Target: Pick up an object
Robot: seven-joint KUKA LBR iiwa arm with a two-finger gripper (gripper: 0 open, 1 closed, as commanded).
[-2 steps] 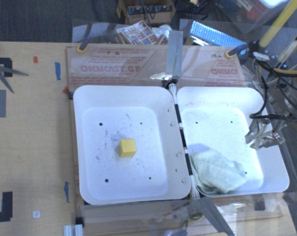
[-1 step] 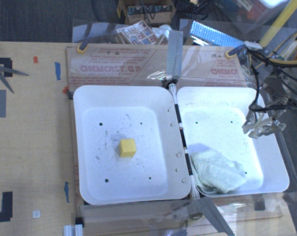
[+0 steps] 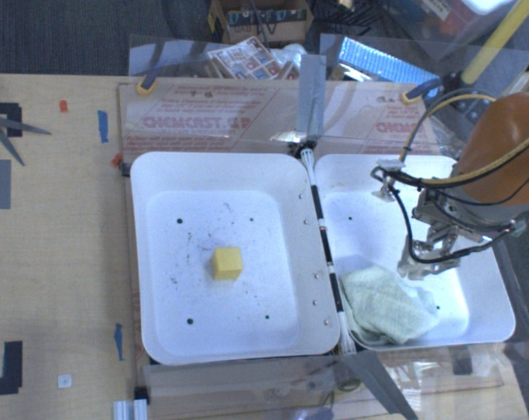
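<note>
A small yellow cube (image 3: pixel 228 262) sits near the middle of the left bin (image 3: pixel 159 182). A crumpled pale green-white cloth (image 3: pixel 385 304) lies at the front left of the right bin (image 3: pixel 483 318). My gripper (image 3: pixel 419 268) hangs low over the right bin, just above the cloth's upper right edge, with cables looping around the wrist. I see nothing held between its fingertips.
A dark divider strip (image 3: pixel 321 234) runs between the two bins. Clear plastic panels (image 3: pixel 247 116) stand behind the bins. The wooden bench (image 3: pixel 45 252) stretches to the left, with bits of blue tape (image 3: pixel 102 126) on it.
</note>
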